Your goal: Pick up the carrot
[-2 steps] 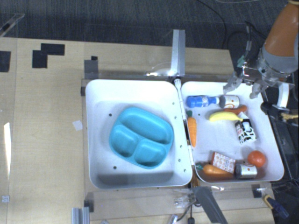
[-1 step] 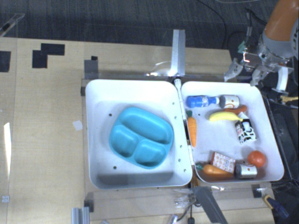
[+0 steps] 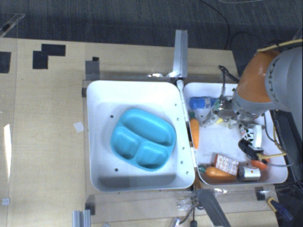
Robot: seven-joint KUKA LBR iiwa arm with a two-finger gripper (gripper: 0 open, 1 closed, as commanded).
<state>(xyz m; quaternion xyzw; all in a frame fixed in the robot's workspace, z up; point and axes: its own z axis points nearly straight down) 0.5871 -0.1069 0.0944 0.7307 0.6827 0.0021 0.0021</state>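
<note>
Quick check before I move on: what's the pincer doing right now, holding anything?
Pincer: over the right bin, near the blue bottle; open or closed cannot be told. The carrot lies by the bin's left wall, apart from it.

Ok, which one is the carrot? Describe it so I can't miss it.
Go to the right bin. The carrot lies against its left wall, pointing along it, just below the blue item. It is slimmer than the other orange piece, which lies by the near wall beside a small box.
</note>
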